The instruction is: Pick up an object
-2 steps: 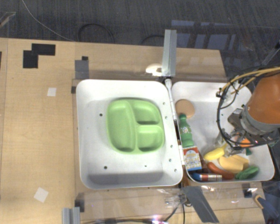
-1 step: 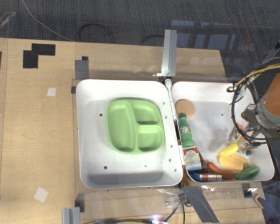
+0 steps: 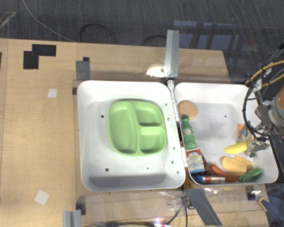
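The right bin [image 3: 213,98] holds several objects. A tan round piece [image 3: 188,109] lies near its back left. A green bottle with a red and white label [image 3: 190,143] lies along the left wall. A yellow banana-like piece [image 3: 235,148] rests at the right, with a yellow-orange block [image 3: 236,163], a green vegetable [image 3: 250,175], an orange sausage-like piece [image 3: 223,170] and a red and blue marker [image 3: 209,178] in front of it. My gripper [image 3: 253,144] hangs low at the right end of the yellow piece, partly hidden by cables.
The left bin [image 3: 92,169] holds a green divided plate [image 3: 136,127]. A small orange item [image 3: 240,127] lies beside the gripper. The arm's wrist and black cables [image 3: 248,112] crowd the right bin's right wall. A metal post [image 3: 172,56] stands behind the bins.
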